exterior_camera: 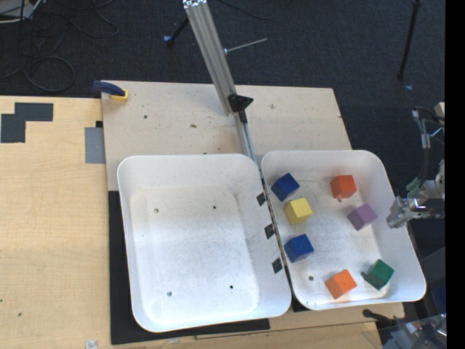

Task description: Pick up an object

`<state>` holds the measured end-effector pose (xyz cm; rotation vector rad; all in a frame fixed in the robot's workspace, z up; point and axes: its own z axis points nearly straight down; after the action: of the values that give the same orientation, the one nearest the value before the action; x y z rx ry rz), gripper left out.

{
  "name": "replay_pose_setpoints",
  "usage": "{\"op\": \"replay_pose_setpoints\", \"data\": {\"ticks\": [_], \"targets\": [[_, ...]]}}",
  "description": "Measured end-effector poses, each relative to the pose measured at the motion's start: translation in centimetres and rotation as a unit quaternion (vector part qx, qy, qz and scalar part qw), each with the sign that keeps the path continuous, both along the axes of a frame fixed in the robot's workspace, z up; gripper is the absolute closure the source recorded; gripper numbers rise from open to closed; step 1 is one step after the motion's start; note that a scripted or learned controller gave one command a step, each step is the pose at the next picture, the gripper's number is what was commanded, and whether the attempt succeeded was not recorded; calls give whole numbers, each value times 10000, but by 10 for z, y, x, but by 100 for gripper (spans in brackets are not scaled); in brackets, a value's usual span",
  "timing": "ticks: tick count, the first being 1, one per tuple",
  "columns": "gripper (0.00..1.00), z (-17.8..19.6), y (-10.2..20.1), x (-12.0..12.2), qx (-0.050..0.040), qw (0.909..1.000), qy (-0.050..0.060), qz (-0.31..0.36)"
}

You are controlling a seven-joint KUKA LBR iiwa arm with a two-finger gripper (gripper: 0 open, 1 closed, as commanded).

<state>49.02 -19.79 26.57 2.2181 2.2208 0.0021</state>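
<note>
The right bin (pixel 392 187) holds several small blocks. Two blue blocks (pixel 285 187) (pixel 298 247) and a yellow block (pixel 298 209) lie near its left wall. Toward the right lie an orange block (pixel 343 187), a purple block (pixel 361 215), a second orange block (pixel 340 283) and a green block (pixel 378 274). My gripper (pixel 408 212) hangs at the bin's right rim, just right of the purple block and apart from it. Nothing shows in its grasp.
The left bin (pixel 131 195) sits beside the right one, with black clips along the shared wall (pixel 267 209). A slanted aluminium bar (pixel 214 53) rises from behind the bins. A blue-and-yellow clamp (pixel 111 90) lies at the bench's back left.
</note>
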Motion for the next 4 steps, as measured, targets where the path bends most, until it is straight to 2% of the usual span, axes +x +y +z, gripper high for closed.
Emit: {"op": "replay_pose_setpoints", "data": {"ticks": [1, 3, 4], "targets": [[100, -14, 44, 17, 17, 10000, 33, 9], [100, -16, 118, 63, 13, 10000, 22, 12], [100, -32, 166, 84, 11, 10000, 28, 11]]}}
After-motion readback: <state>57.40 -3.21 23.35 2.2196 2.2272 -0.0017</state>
